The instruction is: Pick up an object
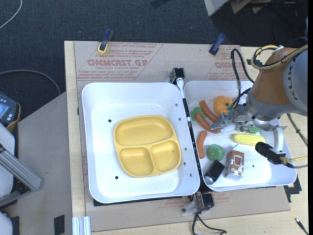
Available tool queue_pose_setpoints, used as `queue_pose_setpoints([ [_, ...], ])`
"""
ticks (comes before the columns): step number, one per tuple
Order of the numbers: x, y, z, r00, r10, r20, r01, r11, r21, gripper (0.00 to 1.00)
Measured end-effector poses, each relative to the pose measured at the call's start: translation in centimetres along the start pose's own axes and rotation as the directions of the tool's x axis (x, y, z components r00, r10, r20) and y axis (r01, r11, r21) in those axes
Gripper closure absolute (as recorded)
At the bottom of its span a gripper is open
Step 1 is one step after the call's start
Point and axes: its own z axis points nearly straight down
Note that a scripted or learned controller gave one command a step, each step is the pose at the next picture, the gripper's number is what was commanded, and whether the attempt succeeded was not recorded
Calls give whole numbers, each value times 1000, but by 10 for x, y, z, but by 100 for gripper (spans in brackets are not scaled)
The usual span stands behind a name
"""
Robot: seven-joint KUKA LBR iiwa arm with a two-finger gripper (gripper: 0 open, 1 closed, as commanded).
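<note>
The left bin (98, 131) is the biggest thing on the bench, and everything else sits relative to it. A yellow divided tray (145, 145) lies in its middle. Touching its right wall is the right bin (274, 177), which holds the small things. The grey and orange arm (281, 82) comes in over the far right part of that bin, its gripper (226, 120) low among the items near the bin's middle; whether the jaws are open or shut on anything I cannot tell from here. To the right of the left bin, an orange fruit (222, 103) sits beside two sausages (208, 112), a third sausage (201, 144) lies near the shared wall, then a corn cob (248, 139), a small brown carton (236, 163), a green ball (214, 152) and a black block (213, 171).
</note>
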Motion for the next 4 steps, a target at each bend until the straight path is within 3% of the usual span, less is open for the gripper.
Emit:
queue_pose_setpoints([
  [1, -2, -1, -10, 1000, 1, 5, -1, 1000, 0, 100],
  [3, -4, 13, -118, 1000, -2, 7, 2, 1000, -4, 100],
  [4, -4, 14, -139, 1000, -2, 6, 2, 1000, 0, 100],
])
